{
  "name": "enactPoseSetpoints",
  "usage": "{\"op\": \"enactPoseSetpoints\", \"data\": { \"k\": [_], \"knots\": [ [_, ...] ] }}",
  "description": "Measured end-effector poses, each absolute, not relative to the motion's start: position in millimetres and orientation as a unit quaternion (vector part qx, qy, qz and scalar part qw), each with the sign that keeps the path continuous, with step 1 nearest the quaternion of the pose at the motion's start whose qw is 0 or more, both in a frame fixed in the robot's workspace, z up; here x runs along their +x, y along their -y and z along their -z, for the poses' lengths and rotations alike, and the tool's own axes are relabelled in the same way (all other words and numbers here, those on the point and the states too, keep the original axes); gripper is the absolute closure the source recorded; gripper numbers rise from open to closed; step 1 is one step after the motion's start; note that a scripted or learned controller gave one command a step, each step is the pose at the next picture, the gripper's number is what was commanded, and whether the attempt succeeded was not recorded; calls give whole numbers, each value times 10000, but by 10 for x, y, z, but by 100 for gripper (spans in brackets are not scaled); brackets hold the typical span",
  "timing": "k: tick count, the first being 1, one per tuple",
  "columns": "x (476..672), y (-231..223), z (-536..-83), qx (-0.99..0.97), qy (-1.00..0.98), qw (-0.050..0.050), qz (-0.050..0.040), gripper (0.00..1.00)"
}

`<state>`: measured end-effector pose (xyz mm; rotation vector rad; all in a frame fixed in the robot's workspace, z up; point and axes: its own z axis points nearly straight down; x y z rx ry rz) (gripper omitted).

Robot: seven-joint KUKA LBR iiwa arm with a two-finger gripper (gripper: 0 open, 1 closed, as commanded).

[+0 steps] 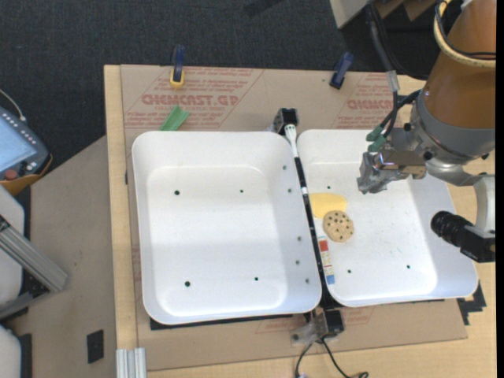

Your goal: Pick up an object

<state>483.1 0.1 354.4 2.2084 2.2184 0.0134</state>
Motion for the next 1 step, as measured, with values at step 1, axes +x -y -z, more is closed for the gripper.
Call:
{"op": "enactPoseSetpoints", "data": {
  "k": [1],
  "knots": [
    [4837,-3,-3645,7051,-7091,67,-47,100]
  ]
}}
